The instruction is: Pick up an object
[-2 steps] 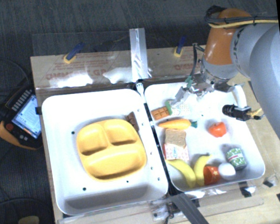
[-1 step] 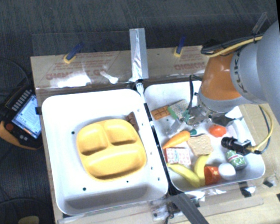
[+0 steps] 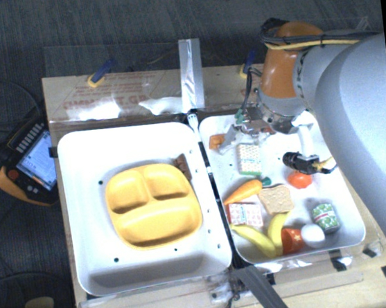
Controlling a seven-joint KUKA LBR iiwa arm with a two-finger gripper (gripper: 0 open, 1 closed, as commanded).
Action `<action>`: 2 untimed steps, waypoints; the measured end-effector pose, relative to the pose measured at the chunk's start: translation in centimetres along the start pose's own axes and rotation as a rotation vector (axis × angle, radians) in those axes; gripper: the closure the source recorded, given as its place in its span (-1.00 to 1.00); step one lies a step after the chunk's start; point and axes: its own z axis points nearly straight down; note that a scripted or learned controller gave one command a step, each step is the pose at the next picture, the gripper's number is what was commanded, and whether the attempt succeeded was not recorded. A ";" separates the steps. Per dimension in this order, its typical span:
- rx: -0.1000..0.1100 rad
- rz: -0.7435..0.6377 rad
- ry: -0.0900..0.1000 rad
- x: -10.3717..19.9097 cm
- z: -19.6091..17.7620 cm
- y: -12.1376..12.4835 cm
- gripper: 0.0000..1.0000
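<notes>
Two shallow white bins sit side by side on a bench, seen from above. The left bin [image 3: 80, 198] holds a yellow divided tray [image 3: 154, 203] at its centre. The right bin [image 3: 347, 214] is crowded with toy food: a white patterned box [image 3: 249, 158] near twelve o'clock, an orange carrot [image 3: 243, 190] at the middle left, a slice of bread [image 3: 277, 199] at the centre, a red-and-white packet [image 3: 244, 214] at eight o'clock, yellow bananas [image 3: 266, 235] at six o'clock, a small tomato [image 3: 300, 179] at three o'clock, and a green can [image 3: 325, 215] with a white egg [image 3: 313, 234] at five o'clock. The grey arm [image 3: 353, 95] reaches in from the right, and its gripper [image 3: 252, 123] hangs at the bin's twelve o'clock edge, just above the box; whether it is apart or together cannot be told, and nothing is visibly held. The likely risk is a miss: the items lie touching, so a descent could nudge the box aside, catch the bin wall, or pinch two things at once.
</notes>
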 end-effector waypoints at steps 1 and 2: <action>-0.006 -0.148 -0.001 0.4 -0.1 -3.9 -1.00; -0.009 -0.148 0.003 0.5 -1.0 -3.8 1.00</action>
